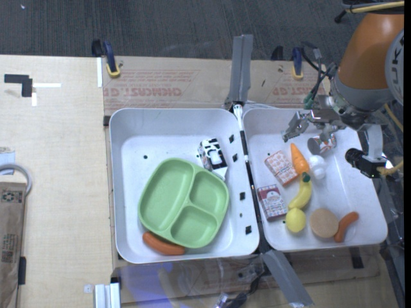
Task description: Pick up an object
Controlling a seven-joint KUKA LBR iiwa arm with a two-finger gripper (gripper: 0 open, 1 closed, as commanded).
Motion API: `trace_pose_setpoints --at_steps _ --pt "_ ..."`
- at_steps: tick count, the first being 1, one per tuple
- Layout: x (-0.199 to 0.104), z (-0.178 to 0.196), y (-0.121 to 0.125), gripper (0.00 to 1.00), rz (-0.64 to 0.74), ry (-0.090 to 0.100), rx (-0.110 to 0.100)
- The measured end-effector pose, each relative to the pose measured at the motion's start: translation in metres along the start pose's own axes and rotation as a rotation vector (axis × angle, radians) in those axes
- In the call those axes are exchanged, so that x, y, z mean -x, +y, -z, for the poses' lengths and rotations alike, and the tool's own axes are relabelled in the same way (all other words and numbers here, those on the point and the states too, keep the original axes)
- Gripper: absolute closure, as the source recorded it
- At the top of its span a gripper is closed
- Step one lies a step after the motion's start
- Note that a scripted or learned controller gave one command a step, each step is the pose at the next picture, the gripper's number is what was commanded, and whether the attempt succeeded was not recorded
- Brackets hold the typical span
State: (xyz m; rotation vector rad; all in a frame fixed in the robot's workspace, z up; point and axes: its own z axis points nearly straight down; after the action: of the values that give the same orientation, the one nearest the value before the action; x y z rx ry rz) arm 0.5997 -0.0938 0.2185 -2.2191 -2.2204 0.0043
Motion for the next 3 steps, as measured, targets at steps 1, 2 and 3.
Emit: trace_pose_setpoints --at_steps 1,2,3 --pt "0.031 -0.068 0.017 0.00 0.030 0.000 0.001" --pt "0.044 -0.122 0.005 0.00 0.090 -0.001 0.011" --pt "0.027 -0.121 0.030 0.00 0.293 -0.004 0.014"
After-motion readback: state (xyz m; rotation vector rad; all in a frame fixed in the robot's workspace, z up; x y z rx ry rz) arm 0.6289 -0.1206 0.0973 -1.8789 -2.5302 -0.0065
